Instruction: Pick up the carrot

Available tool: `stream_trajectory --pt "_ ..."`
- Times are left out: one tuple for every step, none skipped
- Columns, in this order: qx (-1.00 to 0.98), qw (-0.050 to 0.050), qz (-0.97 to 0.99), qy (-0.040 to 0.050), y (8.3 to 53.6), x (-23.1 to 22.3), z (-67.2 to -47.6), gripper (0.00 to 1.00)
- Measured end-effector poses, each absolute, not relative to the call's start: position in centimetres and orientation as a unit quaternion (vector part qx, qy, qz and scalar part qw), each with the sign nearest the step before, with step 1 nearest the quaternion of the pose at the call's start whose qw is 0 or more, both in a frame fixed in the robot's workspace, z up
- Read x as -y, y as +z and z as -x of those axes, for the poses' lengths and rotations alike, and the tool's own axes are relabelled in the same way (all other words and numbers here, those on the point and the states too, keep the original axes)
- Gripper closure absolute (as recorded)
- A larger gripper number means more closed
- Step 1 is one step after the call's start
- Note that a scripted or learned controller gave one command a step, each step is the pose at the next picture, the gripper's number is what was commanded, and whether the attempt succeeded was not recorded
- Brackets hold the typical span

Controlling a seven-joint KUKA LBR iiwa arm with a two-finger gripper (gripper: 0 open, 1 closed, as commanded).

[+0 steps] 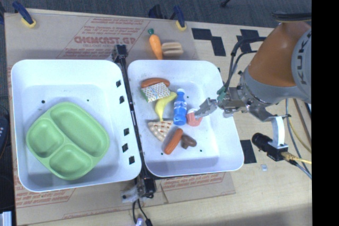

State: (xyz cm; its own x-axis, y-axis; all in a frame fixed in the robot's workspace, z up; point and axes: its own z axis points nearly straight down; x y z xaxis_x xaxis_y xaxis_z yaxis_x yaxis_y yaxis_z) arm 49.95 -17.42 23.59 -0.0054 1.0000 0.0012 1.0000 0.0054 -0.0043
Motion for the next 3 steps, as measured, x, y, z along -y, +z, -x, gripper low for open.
stream_trajectory --pt "0.666 0.003 0.746 0.0014 9.4 10.8 -47.5 0.0" --pt "0.683 0.002 0.731 0.0004 19.2 2.6 -52.3 0.0" --pt "0.631 0.002 0.776 0.0016 19.1 -1.2 -59.1 0.0"
